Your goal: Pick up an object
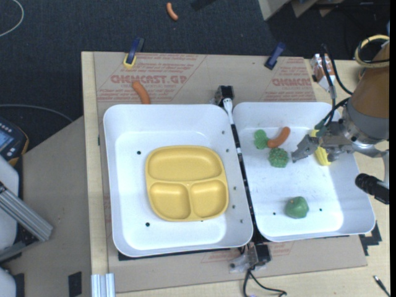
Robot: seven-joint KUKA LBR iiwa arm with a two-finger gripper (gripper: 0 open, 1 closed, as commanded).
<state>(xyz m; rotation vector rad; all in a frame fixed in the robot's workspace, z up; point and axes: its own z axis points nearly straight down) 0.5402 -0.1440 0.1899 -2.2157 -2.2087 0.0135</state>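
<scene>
In the upper middle of the right shallow white bin [346,218], several small things are lying close together: a bumpy green broccoli-like piece [278,158], a small orange sausage-shaped piece [279,136] above it, and a smaller green lump [260,138] to the left of the sausage. A rounder green lump [297,207] is sitting apart, lower in the same bin. A small yellow block [322,156] is lying just right of the end effector [301,151], which is hanging near the broccoli piece; I cannot tell whether it is touching anything. The grey arm [370,107] is reaching in from the right of the frame. The left shallow white bin [124,184] is carrying a yellow plastic plate with three compartments [186,182]. Another orange sausage piece [141,92] is lying on the cardboard-covered surface [198,79] above the left bin, and one more [172,10] on the dark floor at the top.
</scene>
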